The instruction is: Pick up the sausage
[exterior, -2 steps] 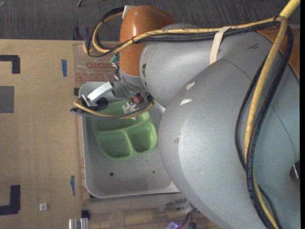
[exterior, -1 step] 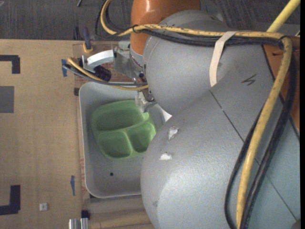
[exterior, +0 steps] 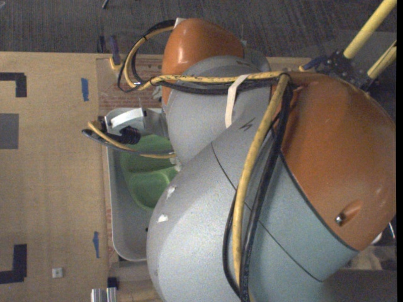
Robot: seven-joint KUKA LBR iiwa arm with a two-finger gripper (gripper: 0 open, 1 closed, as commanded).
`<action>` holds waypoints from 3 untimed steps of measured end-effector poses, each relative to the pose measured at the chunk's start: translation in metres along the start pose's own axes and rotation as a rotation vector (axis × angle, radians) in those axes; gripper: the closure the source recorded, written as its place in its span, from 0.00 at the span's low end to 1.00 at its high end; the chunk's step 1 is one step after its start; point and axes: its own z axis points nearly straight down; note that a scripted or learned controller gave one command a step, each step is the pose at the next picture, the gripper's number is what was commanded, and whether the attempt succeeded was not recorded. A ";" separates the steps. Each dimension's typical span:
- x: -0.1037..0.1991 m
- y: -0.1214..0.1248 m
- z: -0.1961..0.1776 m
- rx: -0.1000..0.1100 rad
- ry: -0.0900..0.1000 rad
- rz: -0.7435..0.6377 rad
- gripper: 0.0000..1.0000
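Tan bench, grey arm blocking white bin, green object inside, claw state unclear.

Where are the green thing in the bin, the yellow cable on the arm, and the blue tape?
green thing (exterior: 148, 168): camera view, its visible middle.
yellow cable (exterior: 247, 181): camera view, mid-run on the arm.
blue tape (exterior: 85, 89): camera view, strip's centre.

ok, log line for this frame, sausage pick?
arm: over bin, blocks most of it | bin: left edge visible | green item: in bin | sausage: unconfirmed | grasp: unconfirmed
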 end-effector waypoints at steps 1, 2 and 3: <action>0.057 0.015 0.073 0.001 -0.002 -0.266 1.00; 0.070 0.018 0.073 0.001 0.000 -0.254 1.00; 0.070 0.015 0.065 0.000 -0.005 -0.261 1.00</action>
